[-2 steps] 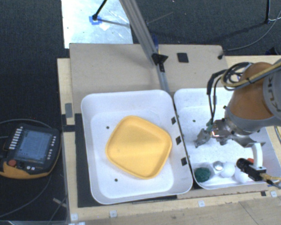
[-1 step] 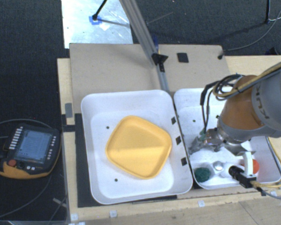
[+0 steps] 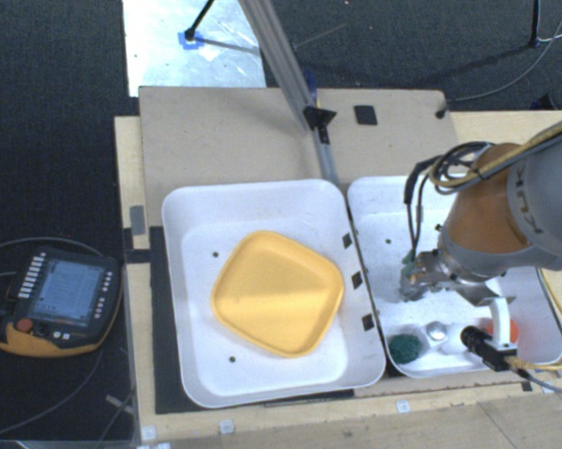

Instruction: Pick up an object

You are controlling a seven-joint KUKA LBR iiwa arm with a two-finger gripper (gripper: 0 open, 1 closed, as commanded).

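The hand [image 3: 417,282], grip state unclear, hangs over the right bin [image 3: 375,219]; nearby green object [image 3: 406,345] looks light, soft, pinchable across its middle.

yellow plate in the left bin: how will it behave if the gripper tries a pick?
The yellow plate looks rigid and probably light. It lies flat and wide with low rounded edges, so the fingers may find little to pinch. A push would likely slide it across the smooth left bin, not tip it.
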